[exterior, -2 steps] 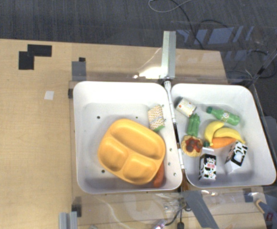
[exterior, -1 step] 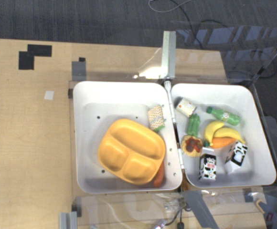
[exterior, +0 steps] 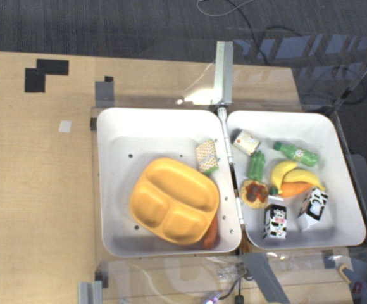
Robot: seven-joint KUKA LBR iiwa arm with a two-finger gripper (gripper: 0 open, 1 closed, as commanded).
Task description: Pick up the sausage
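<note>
Spotted the sausage (exterior: 211,233) in the left bin (exterior: 117,163), reddish-orange, mostly tucked under the lower right edge of the yellow divided plate (exterior: 171,198), close to that bin's front right corner. Little patterned packet (exterior: 206,155) touching the plate's upper right. Over in the right bin (exterior: 335,145): banana (exterior: 285,170), green bottle (exterior: 295,152), two cow-print cartons (exterior: 275,221). Can't tell whether the tool is released or clenched.

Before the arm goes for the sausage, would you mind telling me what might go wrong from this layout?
1. The reddish-orange sausage lies mostly hidden under the yellow divided plastic tray, so a grasp may catch the tray instead.
2. It sits close to the left white bin's front-right corner, leaving the fingers little room.
3. The orange carrot in the right bin could be mistaken for it.
</note>
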